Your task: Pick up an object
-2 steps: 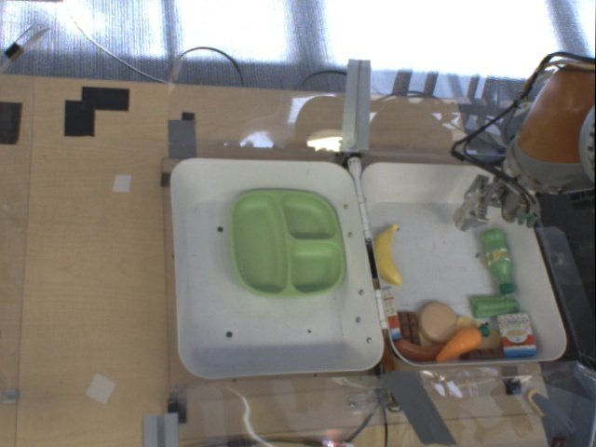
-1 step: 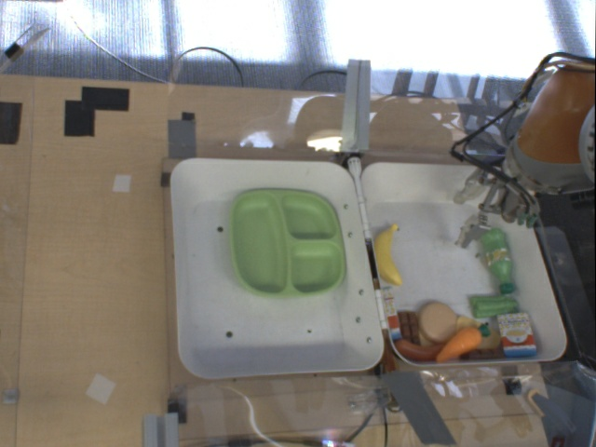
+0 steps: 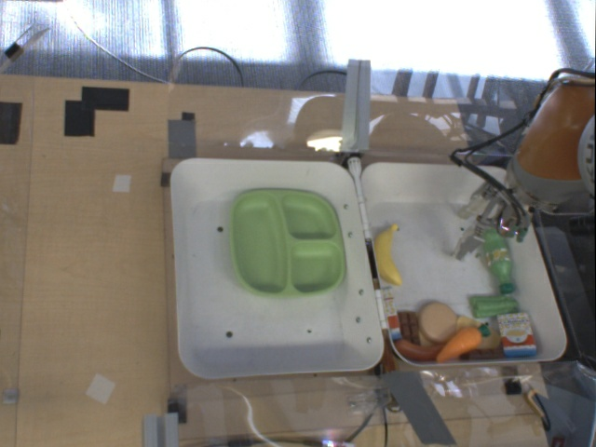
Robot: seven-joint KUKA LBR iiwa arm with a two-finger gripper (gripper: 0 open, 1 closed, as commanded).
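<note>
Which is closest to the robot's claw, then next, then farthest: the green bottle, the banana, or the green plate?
From the gripper:
1. Green bottle, right beside it in the right bin.
2. Banana, at that bin's left edge.
3. Green plate, over in the left bin.

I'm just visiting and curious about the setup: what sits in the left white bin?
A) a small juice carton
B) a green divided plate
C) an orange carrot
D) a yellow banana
B: the green divided plate lies alone in the left bin, while the banana, carrot and juice carton lie in the right bin.
</note>
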